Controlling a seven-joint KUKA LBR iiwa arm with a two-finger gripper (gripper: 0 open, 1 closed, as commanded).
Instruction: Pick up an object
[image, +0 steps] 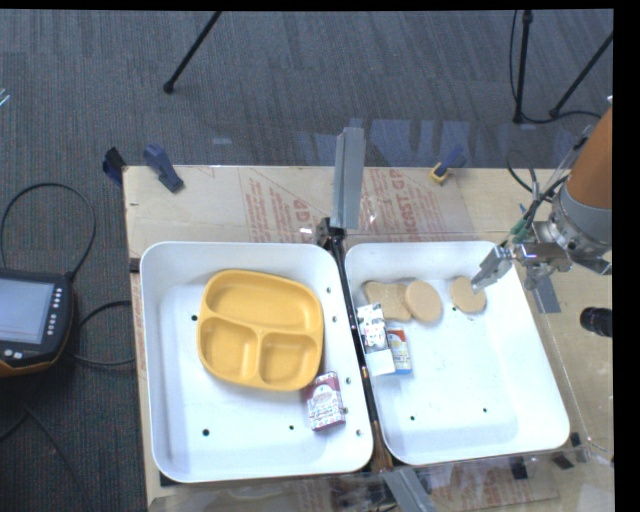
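Your right bin (520, 400) holds tan discs; the gripper (490, 272) touches one disc (467, 295), grip state unclear.

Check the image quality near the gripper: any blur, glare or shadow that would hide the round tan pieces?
Camera view: gripper soft, fingertips hard to resolve against the round tan disc; right bin evenly lit, no glare, faint shadows only; yellow tray in the left bin reads sharp.
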